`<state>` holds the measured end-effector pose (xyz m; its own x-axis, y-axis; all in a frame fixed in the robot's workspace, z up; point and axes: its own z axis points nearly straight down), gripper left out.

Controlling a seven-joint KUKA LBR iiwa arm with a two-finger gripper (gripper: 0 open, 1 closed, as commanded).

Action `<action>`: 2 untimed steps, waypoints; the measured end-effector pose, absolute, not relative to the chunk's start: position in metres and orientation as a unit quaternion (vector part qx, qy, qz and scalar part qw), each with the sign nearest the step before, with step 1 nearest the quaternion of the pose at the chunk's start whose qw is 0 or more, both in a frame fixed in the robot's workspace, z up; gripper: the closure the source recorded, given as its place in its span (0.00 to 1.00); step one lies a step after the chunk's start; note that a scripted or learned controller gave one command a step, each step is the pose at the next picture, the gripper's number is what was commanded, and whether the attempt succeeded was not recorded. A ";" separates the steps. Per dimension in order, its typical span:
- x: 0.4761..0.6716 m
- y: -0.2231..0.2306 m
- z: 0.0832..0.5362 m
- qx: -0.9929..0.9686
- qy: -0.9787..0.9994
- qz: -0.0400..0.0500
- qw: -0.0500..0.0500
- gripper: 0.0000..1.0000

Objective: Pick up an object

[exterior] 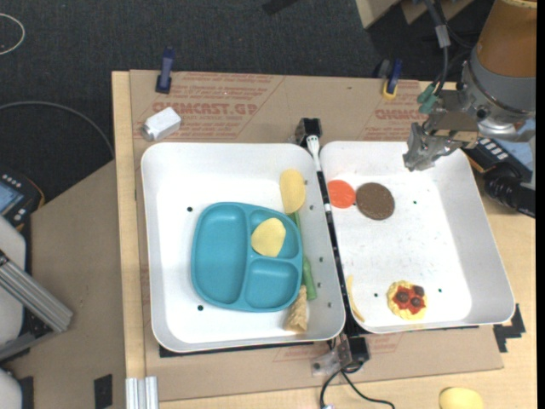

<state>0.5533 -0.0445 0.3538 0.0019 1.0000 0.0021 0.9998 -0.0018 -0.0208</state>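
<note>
Two bins, toy food in each; nothing lifted yet.
Left bin [162, 228] holds a teal divided plate [230, 267]; right bin [477, 228] holds an orange disc [341, 194] touching a brown cookie [375, 201], which lies left of and below the gripper [420, 158]; wrist hangs steeply over the bin's far edge; finger state cannot be told.

Both white bins [170, 228] look like smooth, slightly glossy plastic, the teal divided plate [223, 262] matt plastic, on a brown cardboard sheet [255, 100].
</note>
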 end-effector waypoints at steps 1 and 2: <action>0.578 -0.010 0.534 -0.706 -0.709 -0.008 -0.008 1.00; 0.555 -0.034 0.323 -0.708 -0.706 0.006 0.006 1.00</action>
